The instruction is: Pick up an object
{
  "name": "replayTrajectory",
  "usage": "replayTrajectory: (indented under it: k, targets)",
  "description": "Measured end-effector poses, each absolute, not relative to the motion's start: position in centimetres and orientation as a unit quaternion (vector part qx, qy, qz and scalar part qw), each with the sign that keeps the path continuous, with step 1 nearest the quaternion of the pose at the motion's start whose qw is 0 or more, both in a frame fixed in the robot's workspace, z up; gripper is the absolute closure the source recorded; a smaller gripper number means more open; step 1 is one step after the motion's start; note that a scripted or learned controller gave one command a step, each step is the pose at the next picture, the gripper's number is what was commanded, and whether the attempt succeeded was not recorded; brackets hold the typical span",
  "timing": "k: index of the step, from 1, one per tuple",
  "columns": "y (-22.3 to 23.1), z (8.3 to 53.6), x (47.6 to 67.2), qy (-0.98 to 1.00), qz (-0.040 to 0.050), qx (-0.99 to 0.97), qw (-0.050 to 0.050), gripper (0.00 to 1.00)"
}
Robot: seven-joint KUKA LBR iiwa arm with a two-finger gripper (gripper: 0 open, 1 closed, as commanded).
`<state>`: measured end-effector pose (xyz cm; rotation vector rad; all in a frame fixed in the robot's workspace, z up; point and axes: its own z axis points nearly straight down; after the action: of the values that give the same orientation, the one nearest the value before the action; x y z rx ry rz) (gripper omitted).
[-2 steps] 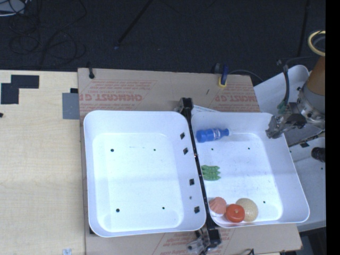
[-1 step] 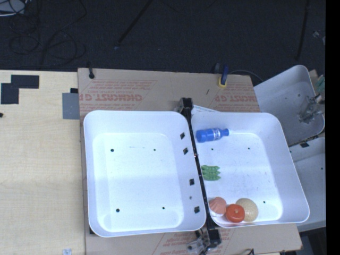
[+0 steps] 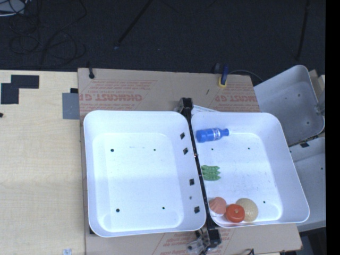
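Note:
The right bin (image 3: 276,142) holds several small objects. A blue bottle (image 3: 211,135) lies on its side at the bin's far left corner. A green ridged item (image 3: 211,172) rests against the left wall near the middle. At the near left corner sit a pink round piece (image 3: 217,205), a red round piece (image 3: 235,213) and a tan round piece (image 3: 247,208), close together.
The left bin (image 3: 101,142) sits beside the right one, with a black divider strip (image 3: 194,163) between them. Both stand on a cardboard sheet (image 3: 138,92) on a wooden bench. A grey-white panel (image 3: 292,100) stands at the right.

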<state>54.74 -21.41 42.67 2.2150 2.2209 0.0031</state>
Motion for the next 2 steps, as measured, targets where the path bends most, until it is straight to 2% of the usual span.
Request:
replayTrajectory:
  k: [1,2]
  targets:
    - [-19.0,43.7,51.3,0.708,-0.0003,0.706,-0.001,1.00]
    - [-19.3,43.8,48.6,0.707,-0.0004,0.707,-0.001,1.00]
